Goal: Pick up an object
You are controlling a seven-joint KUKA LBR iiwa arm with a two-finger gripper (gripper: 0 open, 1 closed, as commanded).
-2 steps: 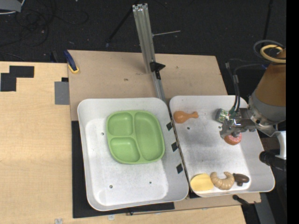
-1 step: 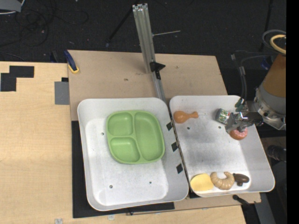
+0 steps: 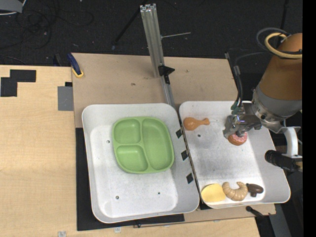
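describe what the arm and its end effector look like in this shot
The arm is a thick rounded grey body with a broad orange band above the wrist and a pale ring at the very top. Dark cables run alongside it. The end effector is a small, blocky grey metal assembly.

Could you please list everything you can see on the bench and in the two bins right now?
bins: two, white, shallow, side by side on the bench.
divided plate: one, green, three compartments, in the left bin.
drumstick-shaped toy: one, orange, upper left of the right bin.
round object: one, pinkish red, upper right of the right bin, directly under the gripper.
round flat object: one, yellow, near edge of the right bin.
curled toy: one, tan, beside the yellow one.
small object: one, dark brown, next to the tan toy.
metal post: one, silver, standing behind the bins.
arm: one, grey and orange, reaching in from the right.
gripper: one, metallic, over the pinkish red object.
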